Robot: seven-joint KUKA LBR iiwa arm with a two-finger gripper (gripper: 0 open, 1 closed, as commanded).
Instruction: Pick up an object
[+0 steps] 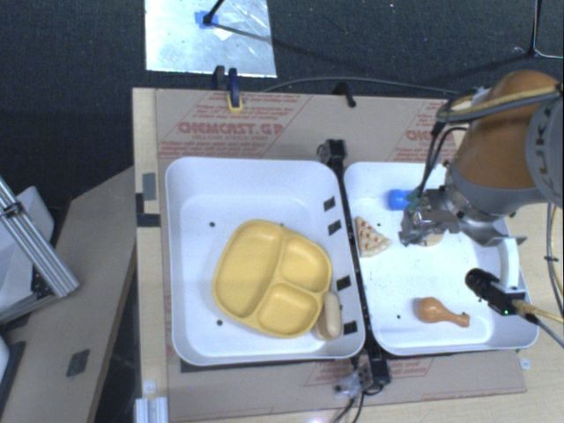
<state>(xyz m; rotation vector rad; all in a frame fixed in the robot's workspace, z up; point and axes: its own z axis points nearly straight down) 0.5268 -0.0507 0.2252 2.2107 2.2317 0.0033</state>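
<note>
At the left edge of the frame a grey metal rail (pixel 31 249) lies aslant beside the table (pixel 145 324), and in the upper left a shiny silver sheet (pixel 207 25) rests on the dark floor. A brown cardboard sheet (pixel 264 126) with red print covers the table under both bins. The left bin (pixel 203 201) holds a yellow divided plate (pixel 273 276) that lies flat near its centre, a little turned. A beige bread roll (pixel 330 315) lies at the lower right corner of this plate, touching its edge and close to the right wall of the bin. In the right bin (pixel 397 280) a toy pizza slice (pixel 371 237) lies near the left wall. A small blue object (pixel 398 199) is above it, in the upper part of the bin. The grey and orange arm (pixel 507 148) comes in from the right of the frame and reaches down into this bin. Its jaws are low, just right of the pizza slice and just below the blue object, over a small pale thing (pixel 432 239) that I cannot identify. I cannot tell from this view if the jaws are open or closed, or if they have anything between them. A brown toy drumstick (pixel 441 311) lies apart from them, in the lower part of the right bin.
</note>
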